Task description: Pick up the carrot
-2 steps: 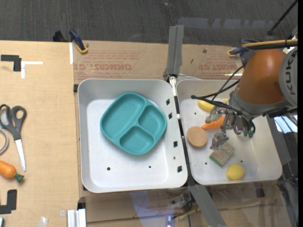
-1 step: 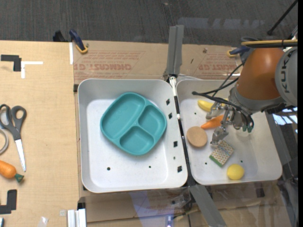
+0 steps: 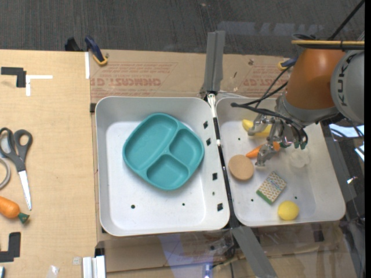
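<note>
While the gripper [image 3: 272, 146] hangs over the carrot [image 3: 253, 152] near the right bin's [image 3: 324, 207] far edge, we cannot tell its fingers' state.

Bright, even light; soft shadows; sharp

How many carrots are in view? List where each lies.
2. One carrot lies in the right bin, partly under the gripper; the other carrot lies on the bench at far left, near the scissors.

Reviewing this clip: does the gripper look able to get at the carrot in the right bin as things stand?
Probably yes. The gripper sits right at the carrot, whose orange tip is exposed; the tan round piece lies close below, but apart.
</note>
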